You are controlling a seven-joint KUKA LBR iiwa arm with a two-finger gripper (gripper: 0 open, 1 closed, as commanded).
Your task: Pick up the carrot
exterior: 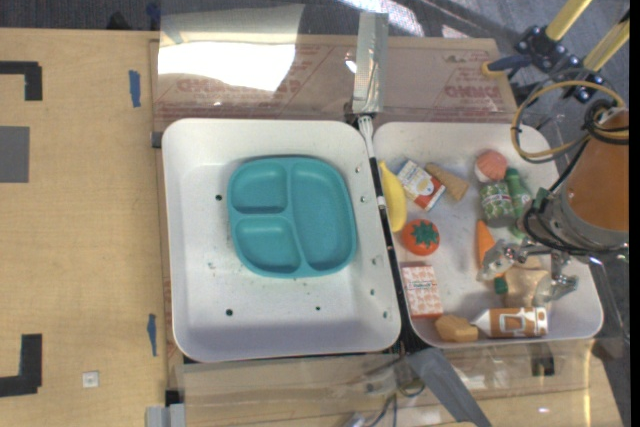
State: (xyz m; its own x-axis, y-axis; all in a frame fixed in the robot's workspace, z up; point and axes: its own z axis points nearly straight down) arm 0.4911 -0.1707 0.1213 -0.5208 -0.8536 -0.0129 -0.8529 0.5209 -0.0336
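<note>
Left bin [190,215]: a shallow white plastic tray holding a teal three-compartment plate [293,215] near its middle. Nothing here concerns your task.

Right bin [590,315], near the dividing wall: a yellow banana [392,197] lies against the left edge, a small white-and-red carton [421,183] just beside it, a red tomato with a green top [421,236] below, then a pink-and-white packet [421,288] toward the front edge. A tan bread-like piece [456,327] sits at the front edge, beside a white bottle with an orange label [512,321] lying on its side.

Middle of the right bin: the small orange carrot [484,242], slim and tapered. Its long axis runs roughly from the bin's back edge to its front edge, slightly tilted; which end is the tip, you can't tell from here. A green bottle [500,198] sits just behind it, with a round pinkish item [490,164] further back.

Right side: the metal two-finger gripper [528,265] hangs low over the bin, just right of the carrot and a touch nearer the front edge. The carrot lies apart from it, not between the fingers; whether the jaws stand apart or together, you can't tell. The likely approach is a short shift left, closing across the carrot's narrow width.
</note>
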